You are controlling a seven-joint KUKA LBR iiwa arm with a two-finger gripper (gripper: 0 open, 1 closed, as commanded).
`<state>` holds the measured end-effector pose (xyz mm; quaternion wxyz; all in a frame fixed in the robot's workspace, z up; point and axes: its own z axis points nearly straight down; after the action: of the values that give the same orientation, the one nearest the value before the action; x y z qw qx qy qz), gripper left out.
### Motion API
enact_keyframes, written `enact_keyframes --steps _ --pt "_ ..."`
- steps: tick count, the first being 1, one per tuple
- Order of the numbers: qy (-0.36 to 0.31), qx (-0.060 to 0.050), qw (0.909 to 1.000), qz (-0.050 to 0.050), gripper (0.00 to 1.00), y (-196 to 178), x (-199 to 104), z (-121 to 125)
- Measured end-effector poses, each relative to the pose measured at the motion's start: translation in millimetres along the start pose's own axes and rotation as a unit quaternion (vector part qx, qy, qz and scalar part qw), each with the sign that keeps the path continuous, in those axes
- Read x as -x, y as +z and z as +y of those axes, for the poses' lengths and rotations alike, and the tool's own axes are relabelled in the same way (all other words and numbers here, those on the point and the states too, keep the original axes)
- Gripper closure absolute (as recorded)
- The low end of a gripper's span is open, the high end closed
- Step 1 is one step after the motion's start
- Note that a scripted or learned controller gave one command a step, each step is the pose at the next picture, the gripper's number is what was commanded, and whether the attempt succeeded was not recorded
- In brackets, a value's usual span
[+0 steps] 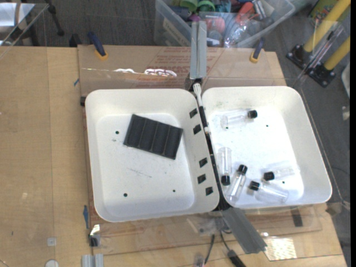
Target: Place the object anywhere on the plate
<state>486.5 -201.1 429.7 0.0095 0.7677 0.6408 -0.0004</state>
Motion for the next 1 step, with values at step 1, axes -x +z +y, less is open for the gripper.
enact_keyframes --steps 1 --pt "0.000 0.002 1.0000 -0.001 1.00 -10.4 0.2 1.3"
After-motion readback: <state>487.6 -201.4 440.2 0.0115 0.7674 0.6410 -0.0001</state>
